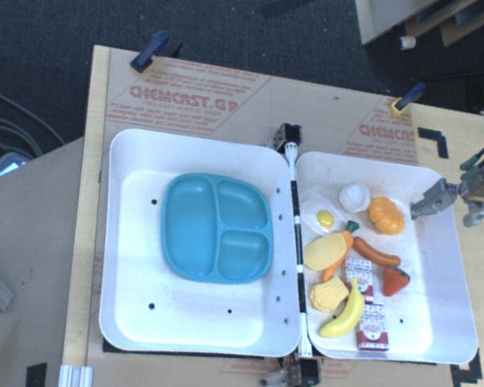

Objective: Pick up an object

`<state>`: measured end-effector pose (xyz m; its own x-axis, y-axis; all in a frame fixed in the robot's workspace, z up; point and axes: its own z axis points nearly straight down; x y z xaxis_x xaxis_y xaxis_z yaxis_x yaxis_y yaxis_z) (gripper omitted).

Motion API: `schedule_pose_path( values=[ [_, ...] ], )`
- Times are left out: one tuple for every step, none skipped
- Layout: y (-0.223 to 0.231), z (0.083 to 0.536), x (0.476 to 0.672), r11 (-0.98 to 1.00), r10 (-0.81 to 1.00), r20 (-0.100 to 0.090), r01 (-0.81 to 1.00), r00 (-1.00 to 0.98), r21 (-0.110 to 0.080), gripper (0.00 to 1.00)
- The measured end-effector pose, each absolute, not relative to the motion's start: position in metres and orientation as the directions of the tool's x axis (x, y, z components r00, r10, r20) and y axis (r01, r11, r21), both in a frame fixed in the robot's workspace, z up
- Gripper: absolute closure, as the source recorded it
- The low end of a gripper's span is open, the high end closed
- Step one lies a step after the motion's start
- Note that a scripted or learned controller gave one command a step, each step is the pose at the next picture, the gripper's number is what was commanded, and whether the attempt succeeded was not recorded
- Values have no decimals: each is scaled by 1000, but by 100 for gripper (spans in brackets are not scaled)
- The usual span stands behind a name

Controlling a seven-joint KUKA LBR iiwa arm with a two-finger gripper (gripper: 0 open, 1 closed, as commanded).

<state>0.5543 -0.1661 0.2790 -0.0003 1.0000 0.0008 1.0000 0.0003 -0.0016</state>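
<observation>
Overhead, the gripper (446, 202) was seen at the right bin's (455, 306) far right edge, above the rim, nothing pinched between its fingers; whether they were spread or pressed together could not be told. Toy food was piled in that bin's left half: an orange (386, 215) near a white egg (354, 197), a sausage (377, 252), a strawberry (396, 281), a banana (346, 314) beside a red and white carton (373, 323). The orange was nearest the gripper, still apart from it. A blue divided plate (216, 228) was set in the left bin (124, 292)
</observation>
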Motion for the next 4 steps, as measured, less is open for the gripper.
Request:
schedule_pose_path(
  values=[
    [-182,97,556,0,1000,1,1000,0,-2,0],
    [-161,85,631,1,1000,0,1000,-1,0,0],
    [-162,95,631,2,1000,0,1000,-2,-1,100],
    [-143,201,567,0,1000,0,1000,0,0,100]
  ],
)
